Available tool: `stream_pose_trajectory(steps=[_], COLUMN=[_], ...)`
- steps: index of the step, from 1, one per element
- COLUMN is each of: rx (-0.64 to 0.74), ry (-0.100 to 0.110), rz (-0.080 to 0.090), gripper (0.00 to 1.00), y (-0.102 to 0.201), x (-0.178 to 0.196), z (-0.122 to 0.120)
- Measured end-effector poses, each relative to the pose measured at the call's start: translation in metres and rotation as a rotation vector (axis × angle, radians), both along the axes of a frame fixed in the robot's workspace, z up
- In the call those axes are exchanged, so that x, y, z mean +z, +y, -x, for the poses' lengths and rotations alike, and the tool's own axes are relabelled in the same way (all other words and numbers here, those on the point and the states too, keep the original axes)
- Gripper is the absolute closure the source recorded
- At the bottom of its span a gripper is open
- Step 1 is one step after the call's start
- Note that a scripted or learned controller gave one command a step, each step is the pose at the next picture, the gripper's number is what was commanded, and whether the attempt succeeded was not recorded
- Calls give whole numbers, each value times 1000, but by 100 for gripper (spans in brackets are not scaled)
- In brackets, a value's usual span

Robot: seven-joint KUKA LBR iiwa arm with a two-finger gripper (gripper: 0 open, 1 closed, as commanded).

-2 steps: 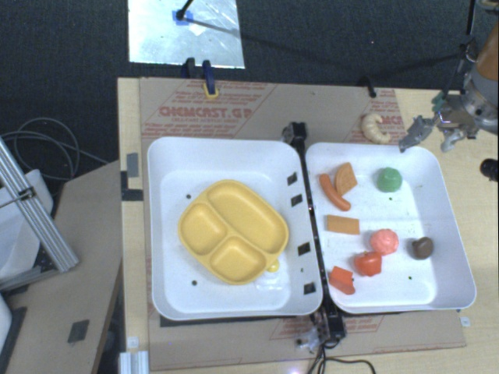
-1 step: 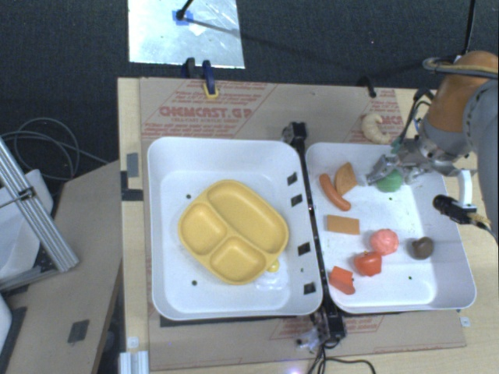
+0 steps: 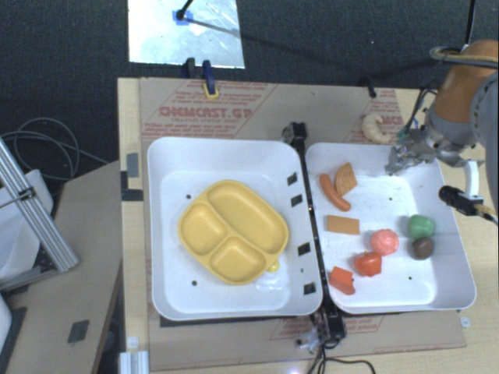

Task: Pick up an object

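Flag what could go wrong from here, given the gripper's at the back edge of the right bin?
1. The gripper sits over the right bin's back rim, away from the food; descending here likely closes on nothing or hits the rim.
2. The pink ball and red piece touch, so a grasp there may catch both or knock one away.
3. The green ball and brown ball are round and close to the right wall; they could roll off the fingers.
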State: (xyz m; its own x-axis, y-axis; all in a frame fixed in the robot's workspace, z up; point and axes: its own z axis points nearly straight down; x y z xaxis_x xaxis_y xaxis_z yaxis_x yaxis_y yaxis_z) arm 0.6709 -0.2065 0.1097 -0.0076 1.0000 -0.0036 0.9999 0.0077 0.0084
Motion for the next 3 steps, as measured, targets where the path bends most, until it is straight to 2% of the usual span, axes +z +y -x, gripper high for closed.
stream_pose_trajectory(steps=[1, 2, 3], rx=[0, -1, -2], ry=[-2, -1, 4], rz=[-1, -1, -2], gripper=[100, 100, 0], y=[14, 12, 12], x=[75, 132, 128], z=[0, 1, 2])
